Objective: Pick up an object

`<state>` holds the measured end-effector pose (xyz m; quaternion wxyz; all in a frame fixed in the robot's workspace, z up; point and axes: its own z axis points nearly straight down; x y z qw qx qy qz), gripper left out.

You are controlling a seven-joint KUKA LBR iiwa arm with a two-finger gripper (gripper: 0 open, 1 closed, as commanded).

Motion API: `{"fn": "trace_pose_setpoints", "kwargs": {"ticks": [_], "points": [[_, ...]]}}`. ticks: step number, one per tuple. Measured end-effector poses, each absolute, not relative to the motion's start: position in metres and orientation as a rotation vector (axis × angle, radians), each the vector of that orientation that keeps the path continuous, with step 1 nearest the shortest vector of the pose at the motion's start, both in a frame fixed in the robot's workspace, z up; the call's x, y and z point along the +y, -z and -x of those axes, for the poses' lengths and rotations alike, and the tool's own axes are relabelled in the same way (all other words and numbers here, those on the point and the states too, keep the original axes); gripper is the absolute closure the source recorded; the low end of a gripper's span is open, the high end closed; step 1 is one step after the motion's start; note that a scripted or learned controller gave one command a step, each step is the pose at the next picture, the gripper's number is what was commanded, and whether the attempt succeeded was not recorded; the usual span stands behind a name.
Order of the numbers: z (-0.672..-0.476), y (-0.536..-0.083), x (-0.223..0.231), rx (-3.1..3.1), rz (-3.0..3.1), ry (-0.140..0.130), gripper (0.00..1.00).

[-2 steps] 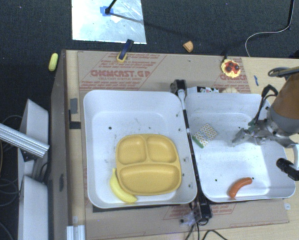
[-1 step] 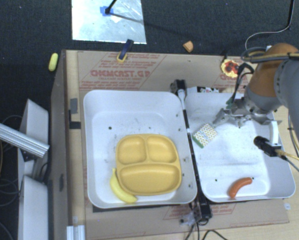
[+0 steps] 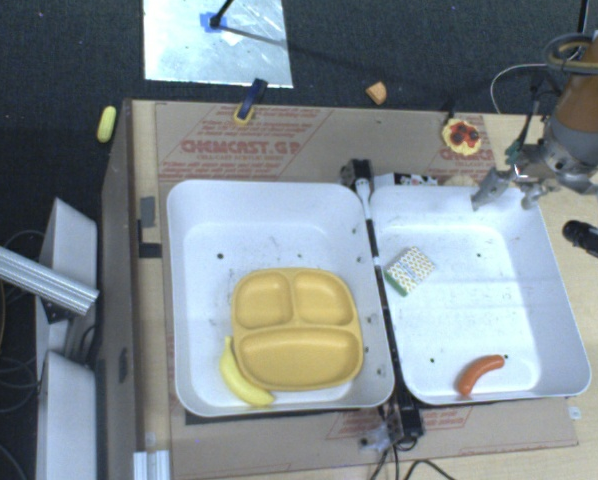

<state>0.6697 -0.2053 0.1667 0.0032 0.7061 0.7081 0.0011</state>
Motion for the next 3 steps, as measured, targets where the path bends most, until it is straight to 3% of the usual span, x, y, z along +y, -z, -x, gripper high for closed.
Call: {"fn": "trace_pose_setpoints", "kwargs": {"ticks": [1, 2, 3], "points": [[-0.593, -0.084, -0.207, 2.223, -2.218, 0.0, 0.0], [-0.656, -0.085, -0.206, 2.224, -2.214, -0.003, 0.0], [-0.657, -0.097, -0.207, 2.225, -2.207, -0.004, 1.0]]}}
